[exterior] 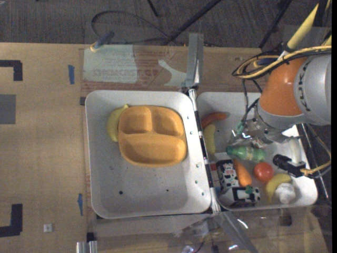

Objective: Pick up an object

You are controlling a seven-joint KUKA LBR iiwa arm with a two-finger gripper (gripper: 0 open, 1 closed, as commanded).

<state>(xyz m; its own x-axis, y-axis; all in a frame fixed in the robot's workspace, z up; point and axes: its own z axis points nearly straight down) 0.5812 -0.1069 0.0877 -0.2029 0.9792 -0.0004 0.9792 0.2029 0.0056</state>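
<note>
Left bin (100,194): an orange divided tray (152,135) sits toward the back, overlapping a yellow item (112,124) at its left edge. Right bin (310,196): a yellow banana-like piece (210,138) and a red-orange piece (214,118) near the left wall, two black-and-white cow-patterned items (227,174) at the front, then a carrot (243,173), a green bottle (246,153), a tomato (263,171) and a banana (277,183). The gripper (247,136) hangs over the back of the right bin, just above the green bottle; finger spacing cannot be told, with nothing visibly between them.
</note>
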